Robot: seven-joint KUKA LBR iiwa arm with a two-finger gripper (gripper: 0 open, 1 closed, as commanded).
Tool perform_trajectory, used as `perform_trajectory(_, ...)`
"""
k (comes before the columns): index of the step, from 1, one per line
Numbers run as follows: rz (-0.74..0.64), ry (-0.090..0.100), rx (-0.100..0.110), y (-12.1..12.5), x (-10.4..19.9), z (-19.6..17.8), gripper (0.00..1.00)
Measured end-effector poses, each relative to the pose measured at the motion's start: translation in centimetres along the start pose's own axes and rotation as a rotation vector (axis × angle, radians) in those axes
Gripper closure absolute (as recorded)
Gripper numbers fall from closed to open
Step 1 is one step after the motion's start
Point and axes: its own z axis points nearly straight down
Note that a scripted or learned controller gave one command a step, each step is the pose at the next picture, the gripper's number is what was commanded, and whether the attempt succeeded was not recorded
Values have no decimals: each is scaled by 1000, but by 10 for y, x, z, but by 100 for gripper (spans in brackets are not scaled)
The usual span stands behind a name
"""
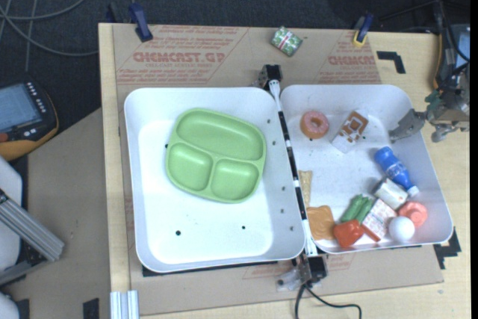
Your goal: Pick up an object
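The claw [409, 125] hangs at the right bin's [337, 97] three-o'clock rim; whether it is released or clenched I cannot tell. At its seven o'clock lies a blue bottle [393, 169], white-capped, tilted, above a cluster of toy food.

Two white bins [142, 123], one green tray [215, 155], roughly nine small items [314, 124]
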Motion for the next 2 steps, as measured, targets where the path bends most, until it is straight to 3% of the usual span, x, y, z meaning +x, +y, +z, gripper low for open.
perform_trajectory(1,-1,2,3,37,8,107,0)
perform_trajectory(2,0,2,3,21,12,140,0)
